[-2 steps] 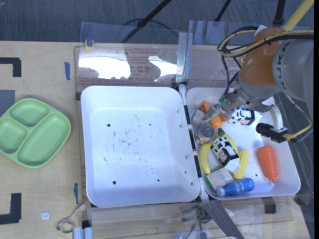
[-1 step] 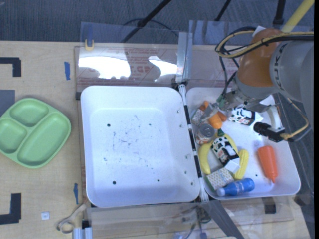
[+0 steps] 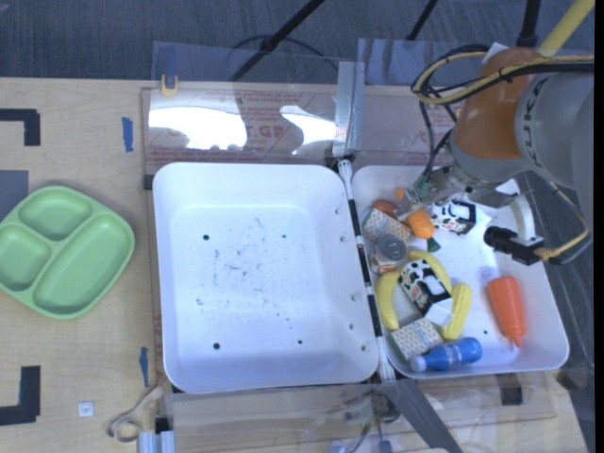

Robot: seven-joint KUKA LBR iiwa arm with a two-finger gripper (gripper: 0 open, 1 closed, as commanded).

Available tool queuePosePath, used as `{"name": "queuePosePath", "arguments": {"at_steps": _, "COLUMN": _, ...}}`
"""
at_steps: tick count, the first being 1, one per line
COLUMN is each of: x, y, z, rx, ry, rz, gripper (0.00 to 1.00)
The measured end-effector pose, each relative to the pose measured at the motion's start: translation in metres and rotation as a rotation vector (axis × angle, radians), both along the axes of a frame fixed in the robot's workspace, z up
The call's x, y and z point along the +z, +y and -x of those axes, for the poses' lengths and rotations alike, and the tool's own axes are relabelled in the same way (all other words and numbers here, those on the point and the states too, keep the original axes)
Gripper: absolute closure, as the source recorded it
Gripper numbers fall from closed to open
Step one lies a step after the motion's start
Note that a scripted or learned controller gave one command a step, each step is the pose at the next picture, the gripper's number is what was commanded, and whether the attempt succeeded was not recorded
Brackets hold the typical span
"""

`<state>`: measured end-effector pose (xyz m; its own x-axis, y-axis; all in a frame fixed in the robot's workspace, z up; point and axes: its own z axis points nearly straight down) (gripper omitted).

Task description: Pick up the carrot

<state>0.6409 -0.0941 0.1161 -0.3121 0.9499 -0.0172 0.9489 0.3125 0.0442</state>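
The gripper point(image 3: 436, 193) hangs over the right bin's point(image 3: 547, 352) far clutter; whether its jaws are open or closed cannot be told. The carrot point(image 3: 508, 308) lies ungrasped near the bin's right wall, well apart. The pick appears not yet begun.

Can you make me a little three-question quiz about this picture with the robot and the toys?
1. True or false: the carrot lies in the right bin.
2. Which toy lies next to the bottle? A) the green plate B) the banana C) the blue tape
3. Fill the gap: the green plate sits on the bench to the ___ of the left bin.

Key
1. True. The carrot lies near that bin's right side, apart from the gripper.
2. B. The banana curves down toward the bottle.
3. Left.
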Motion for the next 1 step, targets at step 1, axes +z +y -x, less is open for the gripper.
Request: {"name": "queuePosePath", "arguments": {"at_steps": 1, "x": 0.0677, "y": 0.0619, "z": 0.0329, "rx": 0.066, "ry": 0.049, "rz": -0.002, "gripper": 1.0}}
